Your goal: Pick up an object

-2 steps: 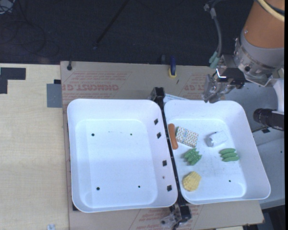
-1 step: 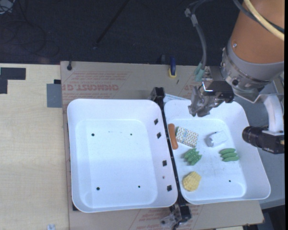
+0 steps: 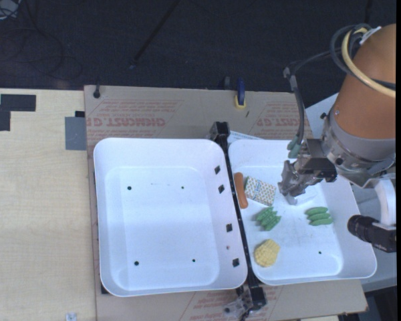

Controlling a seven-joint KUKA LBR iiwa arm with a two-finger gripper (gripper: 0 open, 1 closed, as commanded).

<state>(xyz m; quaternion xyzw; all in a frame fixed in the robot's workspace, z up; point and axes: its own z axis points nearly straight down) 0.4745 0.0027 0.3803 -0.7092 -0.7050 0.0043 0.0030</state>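
Over the right bin, my gripper hangs just beside the checkered packet, on its right. I cannot tell how my jaws stand; nothing shows between them. Orange carrot-like piece lies along the bin's left wall, touching the packet. Green leafy piece sits below the packet. Green pea pod lies to its right; yellow corn piece lies nearest the bin's front edge. Left bin adjoins.

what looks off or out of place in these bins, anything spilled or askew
Nothing looks spilled or damaged. The orange stick lies tight against the right bin's left wall, apart from the patterned packet, two green pieces and yellow piece. The gripper hangs over the right bin beside the packet.
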